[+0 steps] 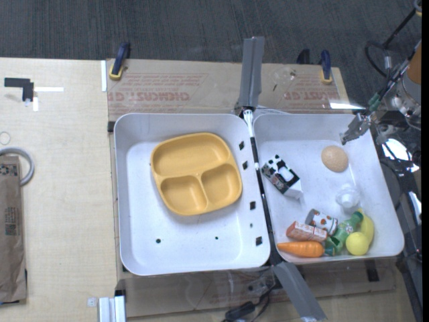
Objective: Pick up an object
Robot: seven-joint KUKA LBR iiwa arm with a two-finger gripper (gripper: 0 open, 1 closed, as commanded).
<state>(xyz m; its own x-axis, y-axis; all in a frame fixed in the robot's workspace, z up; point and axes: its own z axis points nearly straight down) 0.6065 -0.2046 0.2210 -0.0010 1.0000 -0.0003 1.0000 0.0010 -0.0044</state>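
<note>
The right bin [375, 180] holds several small objects. A tan egg-shaped item [334, 158] lies near its far right side. A black-and-white toy [280, 175] sits by the left wall. A clear plastic cup [347, 198] lies in the middle. In the near corner are an orange carrot [301, 249], a red-and-white packet [312, 229], a green item [342, 235] and a yellow lemon [358, 241]. My gripper [354, 130] hangs over the far right edge of this bin, up and to the right of the egg-shaped item, with nothing seen in it.
The left bin [134, 233] holds a yellow divided plate [196, 173]. A grey divider bar [252, 72] runs between the bins at the back. Cables and arm parts [395, 99] crowd the right side. A brown bag [12, 227] lies on the bench at far left.
</note>
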